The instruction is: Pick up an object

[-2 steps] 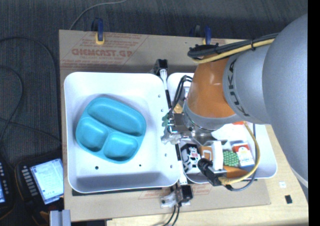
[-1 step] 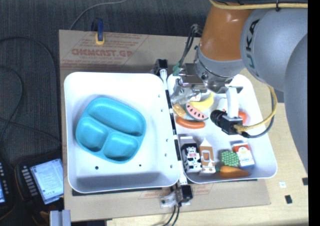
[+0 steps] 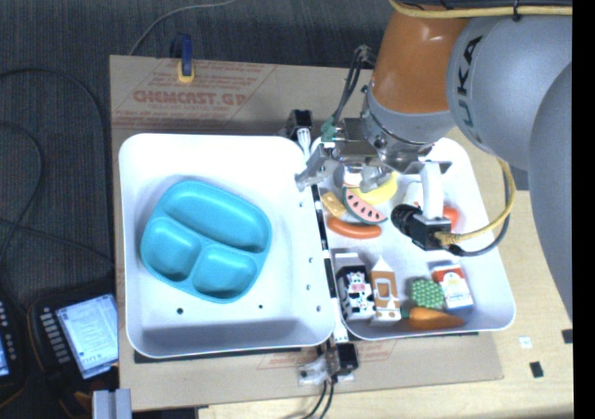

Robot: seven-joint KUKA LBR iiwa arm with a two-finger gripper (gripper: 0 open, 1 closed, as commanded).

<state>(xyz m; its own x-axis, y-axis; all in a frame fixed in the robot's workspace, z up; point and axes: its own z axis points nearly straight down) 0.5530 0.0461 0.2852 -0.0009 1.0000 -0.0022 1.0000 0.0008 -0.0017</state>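
Gripper (image 3: 358,176), grip state impossible to tell, hovers over watermelon slice (image 3: 358,204); centring squarely above it should help the pick.

Inspector: Bins (image 3: 279,152) white. Tray (image 3: 204,239) turquoise. Arm (image 3: 521,83) grey, with orange band (image 3: 418,36).

Clerk: And the toys?

Inspector: Melon slice (image 3: 363,206) red with green rim; sausage (image 3: 356,230) orange; carton (image 3: 352,294) black-and-white, possibly cow-patterned; carrot (image 3: 435,319) orange.

Crowded just below the gripper (image 3: 364,169): watermelon slice (image 3: 363,207), sausage (image 3: 355,230), cartons (image 3: 372,294); open room leftward over the blue tray (image 3: 204,239).
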